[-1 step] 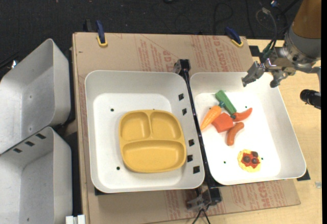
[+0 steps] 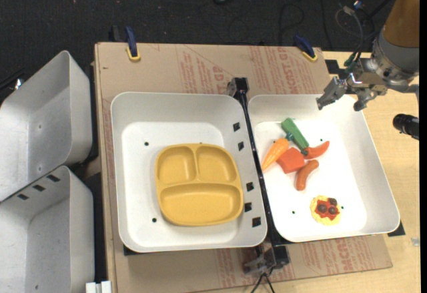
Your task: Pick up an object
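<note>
Overhead, spread empty jaws hover well apart from the toy carrot.

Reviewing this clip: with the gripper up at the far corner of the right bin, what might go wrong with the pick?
The carrot, green piece, orange block and sausage lie bunched and touching, so a grasp there may catch two or push them apart. The open gripper sits near the right bin rim and might clip it descending.
</note>
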You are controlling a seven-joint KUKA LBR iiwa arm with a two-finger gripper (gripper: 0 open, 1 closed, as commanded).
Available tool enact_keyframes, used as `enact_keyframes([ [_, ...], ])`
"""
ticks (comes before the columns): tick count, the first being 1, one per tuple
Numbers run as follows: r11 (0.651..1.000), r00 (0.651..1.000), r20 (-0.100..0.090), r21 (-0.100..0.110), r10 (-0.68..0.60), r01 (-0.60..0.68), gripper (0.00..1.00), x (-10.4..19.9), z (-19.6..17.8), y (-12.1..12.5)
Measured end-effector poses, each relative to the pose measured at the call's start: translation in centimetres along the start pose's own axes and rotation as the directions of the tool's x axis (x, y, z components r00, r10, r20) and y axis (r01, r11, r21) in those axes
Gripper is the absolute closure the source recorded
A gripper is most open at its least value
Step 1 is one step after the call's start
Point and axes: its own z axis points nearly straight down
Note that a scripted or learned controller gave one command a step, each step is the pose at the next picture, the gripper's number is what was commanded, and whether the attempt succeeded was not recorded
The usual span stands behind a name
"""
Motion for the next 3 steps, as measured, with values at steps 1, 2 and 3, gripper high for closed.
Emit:
enact_keyframes([
  [1, 1.0, 1.0, -0.001, 0.005, 0.001, -0.001, 0.0, 0.0, 4.3, -0.1],
  [2, 1.0, 1.0, -0.001, 0.005, 0.002, -0.002, 0.0, -0.8, 9.4, 0.4],
  [3, 1.0, 1.0, -0.002, 0.005, -0.002, 0.002, 0.0, -0.1, 15.5, 0.8],
])
